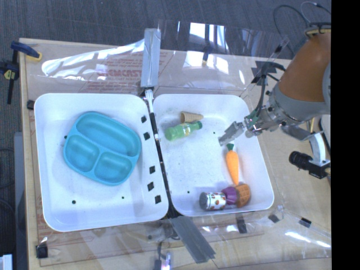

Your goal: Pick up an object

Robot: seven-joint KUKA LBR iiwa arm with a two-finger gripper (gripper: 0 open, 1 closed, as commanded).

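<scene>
A: Since the gripper [232,135] hangs just above the carrot [233,166] with nothing between its spread fingers, pickup's not done yet, right?

B: Yep, carrot's lying in the right bin [262,202].

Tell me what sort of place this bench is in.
Probably a robotics lab test bench: two shallow white plastic bins taped side by side, toy food such as an orange plastic carrot, and a grey-and-orange robot arm reaching in.
</scene>
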